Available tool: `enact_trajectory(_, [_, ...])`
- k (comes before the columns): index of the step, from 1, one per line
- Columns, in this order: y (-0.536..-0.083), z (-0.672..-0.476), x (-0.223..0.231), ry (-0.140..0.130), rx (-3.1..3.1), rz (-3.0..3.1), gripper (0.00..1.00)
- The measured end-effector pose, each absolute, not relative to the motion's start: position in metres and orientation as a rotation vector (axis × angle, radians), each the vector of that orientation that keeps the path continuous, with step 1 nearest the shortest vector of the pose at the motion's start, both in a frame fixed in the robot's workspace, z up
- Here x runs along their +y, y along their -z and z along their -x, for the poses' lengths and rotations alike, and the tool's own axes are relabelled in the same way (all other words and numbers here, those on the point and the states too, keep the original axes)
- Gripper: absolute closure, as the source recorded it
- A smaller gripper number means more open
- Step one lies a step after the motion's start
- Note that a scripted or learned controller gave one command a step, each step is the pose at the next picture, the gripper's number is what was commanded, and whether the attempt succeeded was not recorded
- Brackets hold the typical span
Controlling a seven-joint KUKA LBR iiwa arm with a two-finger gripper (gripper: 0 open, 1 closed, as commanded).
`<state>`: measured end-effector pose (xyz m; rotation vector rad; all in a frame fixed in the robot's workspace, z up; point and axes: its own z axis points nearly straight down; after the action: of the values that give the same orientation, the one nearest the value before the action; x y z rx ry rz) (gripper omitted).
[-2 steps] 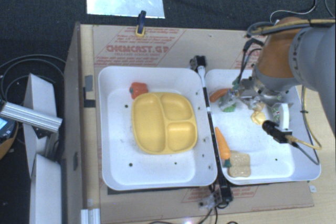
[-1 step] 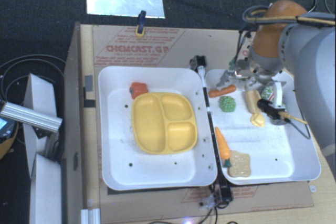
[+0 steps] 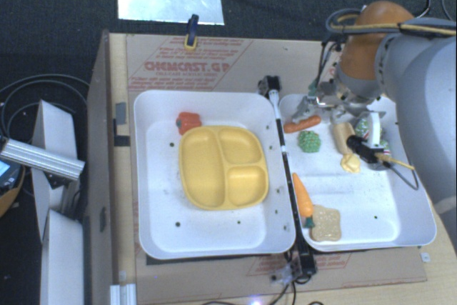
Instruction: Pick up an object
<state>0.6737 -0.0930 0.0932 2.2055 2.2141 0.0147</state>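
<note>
the hand (image 3: 323,105) hangs over the far left part of the right bin (image 3: 410,225), reaching in from the right. whether it is released or clenched cannot be told, and nothing shows in its grasp. just near of it lies a carrot (image 3: 302,125), close to the bin's left wall, with a broccoli (image 3: 309,141) just beside it on the near side. right of those lie a pale roll (image 3: 340,133) and, nearer, a yellow piece (image 3: 350,163). a second carrot (image 3: 303,198) lies along the left wall further toward the near side, touching a toast (image 3: 327,223) at the near left corner. the left bin (image 3: 153,225) holds a yellow plate (image 3: 223,168) in its middle and a red thing (image 3: 188,122) at the plate's far left edge. both bins sit on the desk (image 3: 186,61).
</note>
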Motion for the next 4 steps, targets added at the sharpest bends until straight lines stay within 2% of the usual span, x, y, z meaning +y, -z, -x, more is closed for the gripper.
enact_trajectory(2, [-0.092, -0.673, -0.089, -0.012, 2.213, -2.206, 0.00])
enact_trajectory(3, [-0.102, -0.674, -0.088, -0.017, 2.217, -2.202, 1.00])
enact_trajectory(4, [-0.102, -0.674, -0.088, -0.016, 2.218, -2.203, 0.00])
